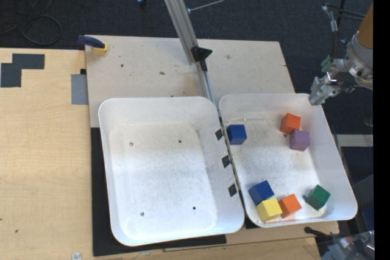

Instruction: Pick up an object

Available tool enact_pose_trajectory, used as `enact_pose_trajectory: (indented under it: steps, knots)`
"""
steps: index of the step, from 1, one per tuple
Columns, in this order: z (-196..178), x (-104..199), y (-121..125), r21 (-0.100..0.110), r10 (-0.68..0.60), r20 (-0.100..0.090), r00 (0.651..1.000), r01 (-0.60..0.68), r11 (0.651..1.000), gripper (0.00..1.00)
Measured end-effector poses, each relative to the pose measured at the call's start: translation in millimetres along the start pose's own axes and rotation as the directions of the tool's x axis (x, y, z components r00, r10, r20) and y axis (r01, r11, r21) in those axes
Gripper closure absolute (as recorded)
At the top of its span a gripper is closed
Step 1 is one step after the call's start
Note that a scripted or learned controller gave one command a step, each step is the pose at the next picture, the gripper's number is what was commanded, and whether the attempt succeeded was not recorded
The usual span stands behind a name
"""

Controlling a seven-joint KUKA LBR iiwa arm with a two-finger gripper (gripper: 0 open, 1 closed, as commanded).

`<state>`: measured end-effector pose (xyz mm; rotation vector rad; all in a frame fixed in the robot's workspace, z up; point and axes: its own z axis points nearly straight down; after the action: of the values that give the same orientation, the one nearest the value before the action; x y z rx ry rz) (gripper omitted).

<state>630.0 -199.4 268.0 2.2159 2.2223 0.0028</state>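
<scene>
The grey two-finger gripper (319,94) hung at the right of the view, just outside the upper right corner of the right-hand shallow white bin (341,167); whether it was spread or pressed together could not be told, and nothing showed in its grasp. All the objects lay in that right bin. A small orange cube (290,123) sat near the bin's far right side, with a pale purple cube (299,140) touching or just beside it on the near side. A dark blue cube (236,134) rested close to the bin's left wall, well apart from those two. Along the near edge a second blue cube (261,191) stood just above a yellow cube (269,209), which had a second orange cube (290,204) right beside it, and a green cube (317,197) lay near the bin's near right corner. The left-hand shallow white bin (122,131) sat alongside, and a slanted aluminium rail (177,9) rose behind both bins.
</scene>
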Motion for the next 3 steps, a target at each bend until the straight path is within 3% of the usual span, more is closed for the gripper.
enact_pose_trajectory:
  steps: [1,3]
  knots:
    - [-18,0,0,0.002,-0.003,-0.001,1.000,0.003,1.000,1.00]
    - [-7,89,-30,0.009,0.000,-0.003,1.000,0.000,1.000,1.00]
